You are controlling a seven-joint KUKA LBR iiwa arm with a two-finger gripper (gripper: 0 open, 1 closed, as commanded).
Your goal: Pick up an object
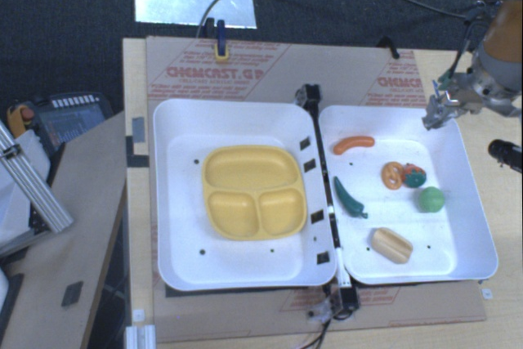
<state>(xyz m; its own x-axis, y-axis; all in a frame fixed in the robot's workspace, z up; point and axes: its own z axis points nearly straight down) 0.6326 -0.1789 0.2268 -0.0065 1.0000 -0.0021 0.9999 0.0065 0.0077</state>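
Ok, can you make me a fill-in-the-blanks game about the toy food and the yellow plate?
1. The yellow three-part plastic tray lies in the ____ white bin.
2. The small round ball is coloured ____.
3. The orange sausage lies in the right white bin, near its ____ edge.
4. The tan bread roll lies nearer the camera than the dark green ____.

Missing words: left; green; far; pepper

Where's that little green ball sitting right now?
The green ball lies in the right bin, near its right wall, just below the orange pretzel and up and right of the bread roll.
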